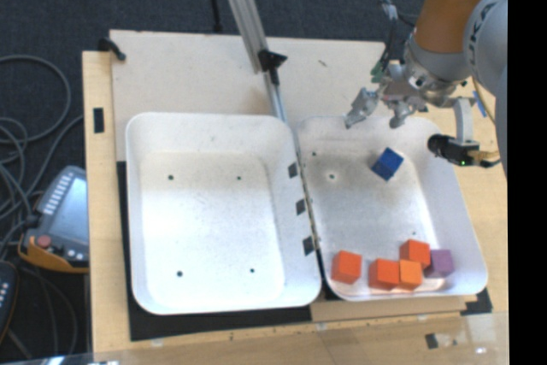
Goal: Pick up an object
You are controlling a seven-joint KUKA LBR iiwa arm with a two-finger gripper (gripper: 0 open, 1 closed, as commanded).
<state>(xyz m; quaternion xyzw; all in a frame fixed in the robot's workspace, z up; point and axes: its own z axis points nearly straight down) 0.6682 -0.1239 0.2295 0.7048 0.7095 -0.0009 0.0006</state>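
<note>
The desk [188, 73] carries two white bins side by side, and the arm [453, 8] reaches in from the right of the camera view, above the far edge of the right bin [453, 201]. The left bin [214, 209] lies well off to the left of the claw. A slanted metal rail [244, 4] rises to the left of the claw, beyond the bins.

The claw [380, 115] hangs over the far rim of the right bin with its two fingers spread apart and nothing between them. The blue cube [387, 163] lies just in front of the claw, a little nearer the camera, apart from both fingers, tilted on the bin floor.

Well away from the claw, along the near wall of the same bin, sit three orange blocks [346, 266] [385, 273] [415, 252], a lighter orange block [411, 273] and a purple block [441, 261] at the right end.
</note>
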